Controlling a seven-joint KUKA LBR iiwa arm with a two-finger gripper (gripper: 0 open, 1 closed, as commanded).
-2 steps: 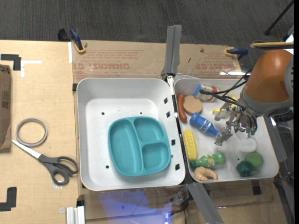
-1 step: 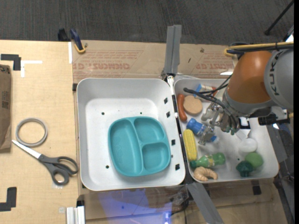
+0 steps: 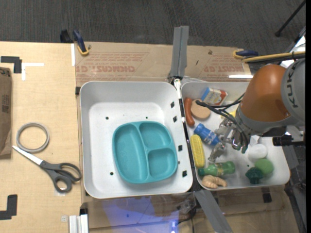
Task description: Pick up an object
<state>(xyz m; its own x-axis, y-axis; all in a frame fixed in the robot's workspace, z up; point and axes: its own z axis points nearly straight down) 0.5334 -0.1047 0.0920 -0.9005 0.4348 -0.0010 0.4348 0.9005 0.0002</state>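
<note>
Camera view: metal two-finger pincer (image 3: 217,152) low in right shallow white bin (image 3: 277,178), tips just above green toy bottle (image 3: 219,169), beside yellow plastic corn cob (image 3: 197,150) and blue crumpled wrapper (image 3: 206,134). Open or closed: cannot tell, nothing seen gripped. Likely lowered for grab among clutter. Teal divided plastic tray (image 3: 145,152) flat in left white bin (image 3: 97,130), well apart.

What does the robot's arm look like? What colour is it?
The arm is grey with a big, round orange band near its wrist. Dark letters mark the grey part. Black cables loop beside the wrist. The gripper is shiny silver metal with two thin fingers.
</note>
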